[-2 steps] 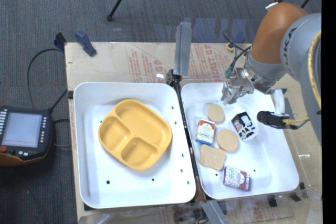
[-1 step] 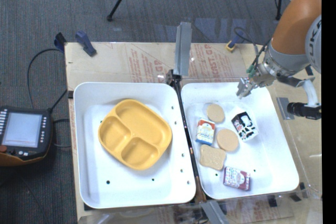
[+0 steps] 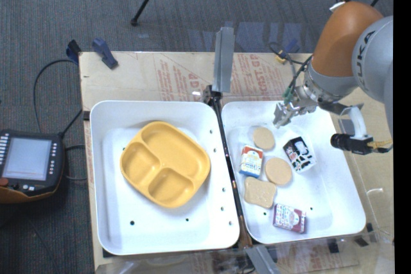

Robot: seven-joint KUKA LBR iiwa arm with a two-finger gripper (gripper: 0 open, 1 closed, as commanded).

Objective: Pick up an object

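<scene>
Bins sit side by side on the bench, and the arm point(image 3: 350, 42) leans in from the right over the far part of the right bin point(image 3: 347, 202). Its gripper point(image 3: 282, 113) hangs low near that bin's back edge, just above and a little right of a round tan cookie point(image 3: 263, 138); from where I stand the fingers are too small and dark to judge, so I cannot tell whether the jaws are spread or pressed together, and nothing shows between them.

Scattered across the right bin's floor are the things to pick. The round cookie lies nearest the gripper. To its right a small black-and-white carton point(image 3: 299, 154) lies tilted. A second round cookie point(image 3: 279, 171) lies between that carton and a small white-and-blue carton point(image 3: 251, 162) with a red top. Below them rests a squarish tan cracker point(image 3: 259, 192), and nearer the front edge a dark red packet point(image 3: 289, 217).

The left bin point(image 3: 109, 215) holds a yellow divided tray point(image 3: 165, 163), set at an angle, with three compartments.

Off the bench to the left, a control pendant point(image 3: 29, 162) with a grey screen lies on the carpet, its cable looping back toward the table.
</scene>
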